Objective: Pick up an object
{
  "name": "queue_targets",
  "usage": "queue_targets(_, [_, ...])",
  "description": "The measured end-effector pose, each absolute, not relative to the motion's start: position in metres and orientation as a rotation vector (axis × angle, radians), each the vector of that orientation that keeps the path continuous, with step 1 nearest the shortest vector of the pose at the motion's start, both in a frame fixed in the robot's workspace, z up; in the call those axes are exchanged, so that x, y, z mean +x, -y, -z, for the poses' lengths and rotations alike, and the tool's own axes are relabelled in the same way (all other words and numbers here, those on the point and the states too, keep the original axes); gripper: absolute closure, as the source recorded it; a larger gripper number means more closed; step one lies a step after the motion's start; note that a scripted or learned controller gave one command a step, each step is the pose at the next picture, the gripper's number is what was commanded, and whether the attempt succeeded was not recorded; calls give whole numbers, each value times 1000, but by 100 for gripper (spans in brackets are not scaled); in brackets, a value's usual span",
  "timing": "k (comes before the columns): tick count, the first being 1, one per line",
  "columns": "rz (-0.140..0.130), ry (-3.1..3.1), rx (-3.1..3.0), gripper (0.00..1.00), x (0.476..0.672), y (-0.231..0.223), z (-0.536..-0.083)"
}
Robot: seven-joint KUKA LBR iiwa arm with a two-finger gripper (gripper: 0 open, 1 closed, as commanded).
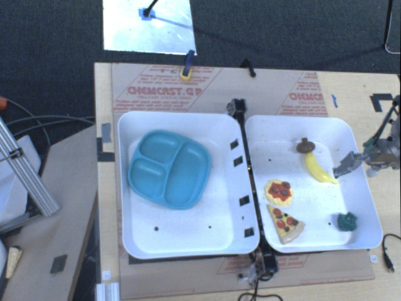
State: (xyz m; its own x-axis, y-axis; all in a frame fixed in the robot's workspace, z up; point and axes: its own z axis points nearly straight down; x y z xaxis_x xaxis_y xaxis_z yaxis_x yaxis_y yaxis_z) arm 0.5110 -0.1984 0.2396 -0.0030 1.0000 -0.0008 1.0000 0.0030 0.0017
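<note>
The banana (pixel 319 168) lies in the right bin (pixel 360 137), just beside the gripper (pixel 348 163), on its left side, and a brown round piece (pixel 305 146) touches the banana's upper end. The gripper hangs over the right rim of this bin; I cannot tell how far it is open, and nothing is seen in it. Below it, near the corner, sits a green toy (pixel 346 221). Further left are a round pizza (pixel 279 192) and a pizza slice (pixel 286 223), with bare white floor between. The left bin (pixel 144 240) holds a blue plate (pixel 169 168).
</note>
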Motion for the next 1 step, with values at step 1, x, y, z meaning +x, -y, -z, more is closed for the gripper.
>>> queue_targets(1, [4,-2239,2220,0,500,139,-90])
